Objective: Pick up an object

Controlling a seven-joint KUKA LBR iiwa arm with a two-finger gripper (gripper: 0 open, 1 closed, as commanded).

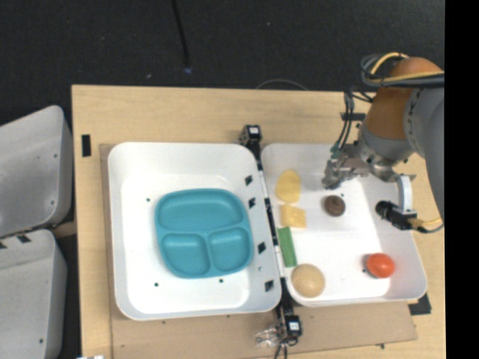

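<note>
Claw (334, 176) hangs over the right bin (397, 286), and just below its tips we see a small brown ball (334, 206), seemingly not touching it. We cannot tell how far the claw is open.

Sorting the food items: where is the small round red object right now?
The small round red object lies in the right white bin, near its lower right corner in the camera view, right of the round beige ball.

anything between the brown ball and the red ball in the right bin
No, in the camera view the stretch of white bin floor between the brown ball and the red ball is bare.
</note>
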